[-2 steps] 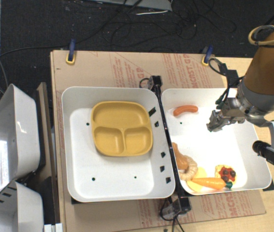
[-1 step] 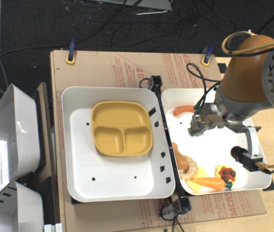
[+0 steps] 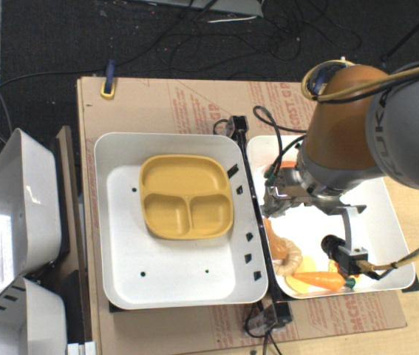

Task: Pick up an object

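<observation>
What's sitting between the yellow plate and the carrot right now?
Between the yellow plate and the carrot, the camera view shows the bins' adjoining rims, then a pale orange curled item in the right bin.

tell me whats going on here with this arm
The two-finger gripper of the grey arm is over the right shallow white bin, near its left wall. An orange carrot-shaped toy and a peach-coloured lumpy item lie close by in that bin. Whether it grips anything can't be seen. A yellow three-compartment plastic plate lies in the left shallow white bin.
</observation>
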You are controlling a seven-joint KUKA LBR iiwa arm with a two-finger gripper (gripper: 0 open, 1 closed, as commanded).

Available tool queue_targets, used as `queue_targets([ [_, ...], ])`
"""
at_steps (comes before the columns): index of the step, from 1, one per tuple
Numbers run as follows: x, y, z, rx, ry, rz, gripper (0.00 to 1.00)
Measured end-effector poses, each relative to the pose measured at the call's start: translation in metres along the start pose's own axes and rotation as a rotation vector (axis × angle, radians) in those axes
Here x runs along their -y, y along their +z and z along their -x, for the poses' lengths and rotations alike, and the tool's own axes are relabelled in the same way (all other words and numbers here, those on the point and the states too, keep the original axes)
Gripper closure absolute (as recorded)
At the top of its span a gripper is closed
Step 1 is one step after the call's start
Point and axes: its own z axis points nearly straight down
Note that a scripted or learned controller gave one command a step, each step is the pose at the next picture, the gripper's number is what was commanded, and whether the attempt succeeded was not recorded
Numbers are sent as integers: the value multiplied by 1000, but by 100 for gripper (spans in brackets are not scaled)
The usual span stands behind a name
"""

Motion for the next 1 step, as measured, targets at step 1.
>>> queue_targets([
  [1, 14, -12, -54, 0, -2, 2, 100],
])
